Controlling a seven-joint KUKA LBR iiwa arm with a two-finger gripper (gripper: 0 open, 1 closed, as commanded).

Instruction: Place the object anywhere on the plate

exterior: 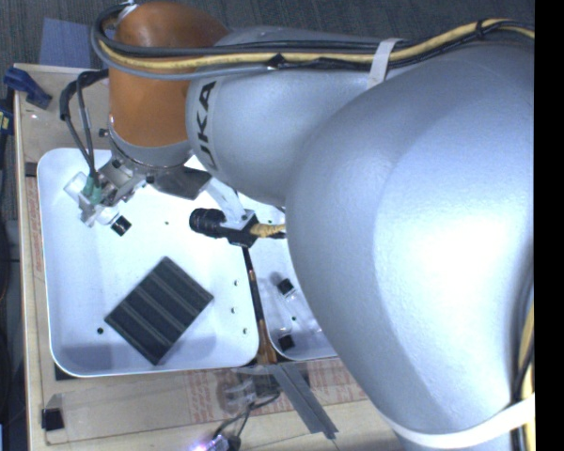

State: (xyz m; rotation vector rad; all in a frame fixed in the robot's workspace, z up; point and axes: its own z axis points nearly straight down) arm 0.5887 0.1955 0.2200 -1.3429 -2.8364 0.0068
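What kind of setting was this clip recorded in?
Most likely a robotics lab workbench: a large grey arm with an orange band reaches over a shallow white bin holding a dark ribbed plate, on a wooden bench with clamps and cabling.

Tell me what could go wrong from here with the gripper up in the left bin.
1. The gripper sits at the left bin's upper corner, well away from the dark ridged plate; a release here would likely miss it.
2. The arm covers most of the right bin, so collisions there could go unseen.
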